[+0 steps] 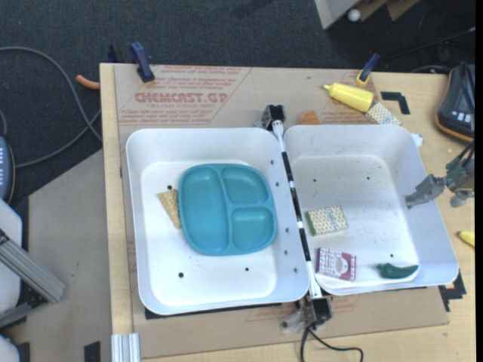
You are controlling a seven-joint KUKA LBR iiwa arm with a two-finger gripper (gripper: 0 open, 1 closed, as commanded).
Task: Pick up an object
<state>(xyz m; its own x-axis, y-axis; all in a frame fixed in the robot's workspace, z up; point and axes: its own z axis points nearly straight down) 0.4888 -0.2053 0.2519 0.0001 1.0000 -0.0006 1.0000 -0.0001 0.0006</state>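
Here the gripper (432, 189) sits at the right rim of the right bin (355, 145). It is seen from the side and is small and dark against the bench, so I cannot tell how it stands. Nothing shows inside it, so I judge that no object is picked yet.

I take the right bin as the landmark. Three small things lie in its lower half. A pale green box (326, 219) is near the bin's left wall, about at mid height. A red and white box (336, 264) lies below it, close to the lower rim. A dark green piece (398, 271) rests at the lower right, against the slope of the wall. They lie flat and apart from each other, which should leave room on the sides of each.

To the left of this bin, touching it along a black clip strip, is the left bin (151, 202). It holds a teal tray (226, 208) with three compartments, and a tan cracker (170, 205) sticks out from under the tray's left edge. Above the right bin, on the bench, lies a yellow bottle (349, 95).

The dark green piece is the nearest one to the gripper, but its place at the wall may make it hard to take. The pale green box looks easier.
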